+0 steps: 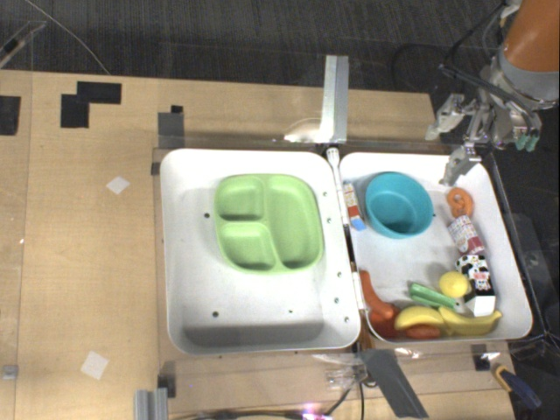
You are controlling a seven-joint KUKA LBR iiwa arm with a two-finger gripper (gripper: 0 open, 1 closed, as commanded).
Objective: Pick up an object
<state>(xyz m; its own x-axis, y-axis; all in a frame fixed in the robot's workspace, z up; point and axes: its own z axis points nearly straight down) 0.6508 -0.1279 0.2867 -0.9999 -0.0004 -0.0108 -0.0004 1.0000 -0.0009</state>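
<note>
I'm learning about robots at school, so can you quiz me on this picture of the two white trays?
1. True or false: the green three-section plastic plate lies in the left white bin.
2. Which thing lies nearest the pincer? A) yellow plastic banana B) small orange round toy C) red plastic sausage
3. Fill in: the round blue plastic bowl stands in the ___ bin.

Key: 1 true; 2 B; 3 right.
</note>
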